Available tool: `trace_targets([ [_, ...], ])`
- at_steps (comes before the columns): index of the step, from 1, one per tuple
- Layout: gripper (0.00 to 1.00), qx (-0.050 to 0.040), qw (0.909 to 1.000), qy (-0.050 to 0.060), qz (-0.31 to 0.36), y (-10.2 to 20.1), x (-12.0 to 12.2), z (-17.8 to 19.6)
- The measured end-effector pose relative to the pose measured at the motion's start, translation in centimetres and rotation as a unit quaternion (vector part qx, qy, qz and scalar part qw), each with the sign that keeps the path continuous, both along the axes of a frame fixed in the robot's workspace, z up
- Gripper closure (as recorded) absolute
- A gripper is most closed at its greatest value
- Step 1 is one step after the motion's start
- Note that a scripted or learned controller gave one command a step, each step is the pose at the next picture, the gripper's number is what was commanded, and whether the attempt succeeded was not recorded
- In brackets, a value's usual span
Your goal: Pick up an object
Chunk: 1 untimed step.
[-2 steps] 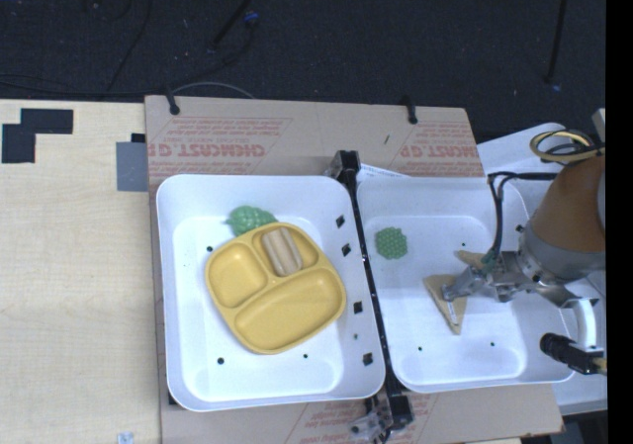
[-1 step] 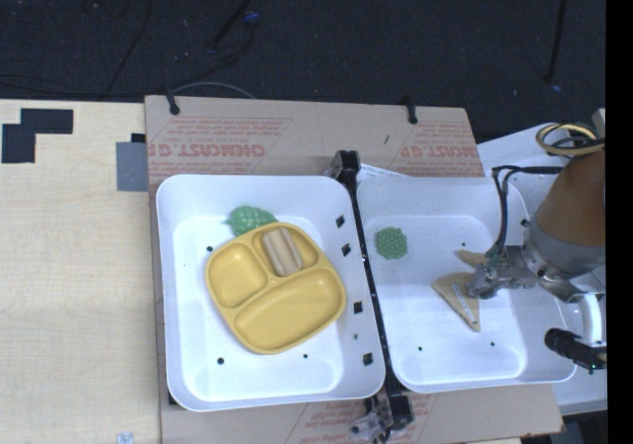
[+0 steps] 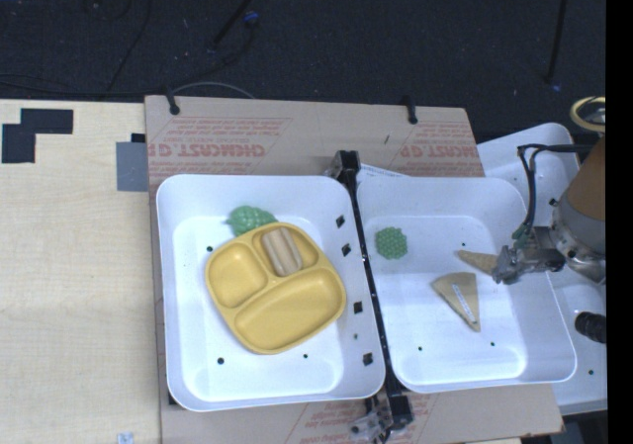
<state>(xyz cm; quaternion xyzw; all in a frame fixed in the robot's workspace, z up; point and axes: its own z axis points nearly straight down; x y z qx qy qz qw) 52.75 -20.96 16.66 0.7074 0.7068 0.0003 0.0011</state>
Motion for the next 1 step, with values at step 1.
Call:
trace_targets([
  [1, 1.0, 0.0006, 1.0, 0.001, 0.002, 0.61, 0.85, 5.13],
])
